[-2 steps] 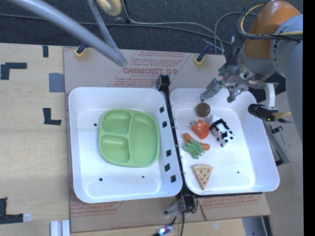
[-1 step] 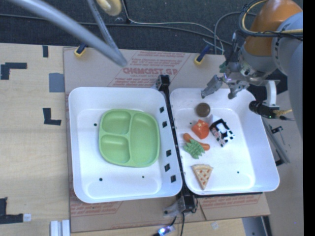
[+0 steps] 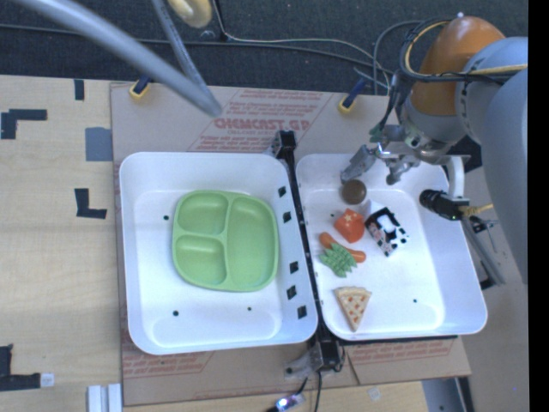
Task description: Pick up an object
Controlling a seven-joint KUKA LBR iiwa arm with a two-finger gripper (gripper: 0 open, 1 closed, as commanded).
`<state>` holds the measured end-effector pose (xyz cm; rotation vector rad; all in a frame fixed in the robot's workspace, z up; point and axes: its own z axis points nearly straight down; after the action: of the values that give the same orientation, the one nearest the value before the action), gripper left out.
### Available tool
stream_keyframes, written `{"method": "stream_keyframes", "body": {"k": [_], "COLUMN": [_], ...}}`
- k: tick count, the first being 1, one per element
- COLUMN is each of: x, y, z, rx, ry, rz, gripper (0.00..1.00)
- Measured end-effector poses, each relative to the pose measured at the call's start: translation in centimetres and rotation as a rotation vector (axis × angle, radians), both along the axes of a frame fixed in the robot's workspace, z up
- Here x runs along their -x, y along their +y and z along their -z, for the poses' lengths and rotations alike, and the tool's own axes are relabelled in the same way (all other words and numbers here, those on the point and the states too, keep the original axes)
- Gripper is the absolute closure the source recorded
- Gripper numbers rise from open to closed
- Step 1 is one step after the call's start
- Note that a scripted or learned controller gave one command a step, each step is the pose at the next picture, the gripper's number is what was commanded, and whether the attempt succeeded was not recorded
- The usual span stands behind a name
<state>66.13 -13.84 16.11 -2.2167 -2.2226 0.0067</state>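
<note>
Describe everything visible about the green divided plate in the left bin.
The green divided plate is pale green, looks like smooth plastic, and is a rounded square with raised ridges splitting it into three compartments, none holding anything. It lies flat, slightly rotated, on the floor of the left bin, nearer its right wall. Nothing else touches it.

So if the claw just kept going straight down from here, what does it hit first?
Most likely the small brown round object below the claw, near the right bin's back edge, though one slanted view leaves depth uncertain.
</note>
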Motion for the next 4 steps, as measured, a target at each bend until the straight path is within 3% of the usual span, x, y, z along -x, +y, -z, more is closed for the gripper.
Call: {"method": "stream_keyframes", "body": {"k": [1, 2, 3, 4], "x": [1.1, 1.1, 1.1, 0.8], "y": [-0.1, 0.0, 0.0, -0.7], "z": [5.8, 7.7, 6.6, 0.7], "rx": [0.0, 0.001, 0.001, 0.0], "ry": [0.002, -0.003, -0.004, -0.009], "rz": [0.001, 0.0, -0.001, 0.001], "gripper": [0.0, 0.0, 1.0, 1.0]}}
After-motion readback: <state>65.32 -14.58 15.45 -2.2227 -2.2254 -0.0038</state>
